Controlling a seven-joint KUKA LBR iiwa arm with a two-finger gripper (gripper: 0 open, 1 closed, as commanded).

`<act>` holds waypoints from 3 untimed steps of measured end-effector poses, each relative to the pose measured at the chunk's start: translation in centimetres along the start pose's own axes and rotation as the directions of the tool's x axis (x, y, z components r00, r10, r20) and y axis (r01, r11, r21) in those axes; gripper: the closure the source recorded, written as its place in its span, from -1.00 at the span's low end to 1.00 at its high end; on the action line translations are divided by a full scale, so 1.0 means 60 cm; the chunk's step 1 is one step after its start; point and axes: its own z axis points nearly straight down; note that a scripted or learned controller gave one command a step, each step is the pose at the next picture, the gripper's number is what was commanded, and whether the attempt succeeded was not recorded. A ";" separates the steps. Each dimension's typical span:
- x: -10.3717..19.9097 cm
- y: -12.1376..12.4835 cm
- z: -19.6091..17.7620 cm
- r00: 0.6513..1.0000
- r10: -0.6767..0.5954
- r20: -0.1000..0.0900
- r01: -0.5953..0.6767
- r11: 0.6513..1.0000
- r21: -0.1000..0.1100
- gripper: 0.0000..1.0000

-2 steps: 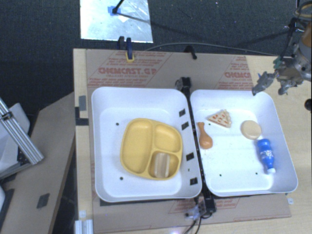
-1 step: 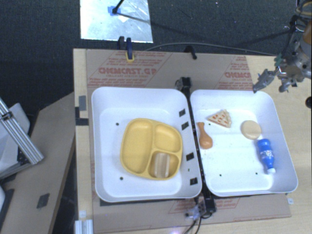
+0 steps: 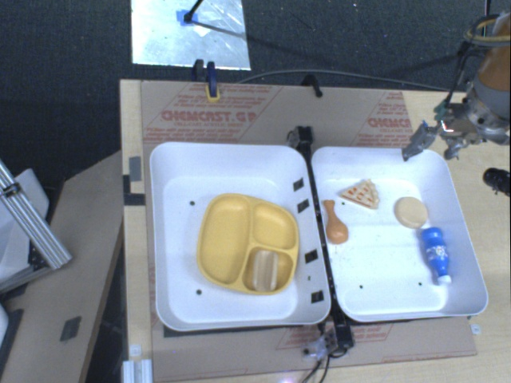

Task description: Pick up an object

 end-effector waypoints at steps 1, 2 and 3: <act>-0.001 0.004 0.068 1.000 0.002 0.000 -0.002 1.000 0.000 -1.00; -0.008 0.016 0.164 1.000 0.000 0.000 0.000 1.000 0.000 -1.00; -0.008 0.019 0.140 1.000 -0.003 0.002 0.003 1.000 -0.006 1.00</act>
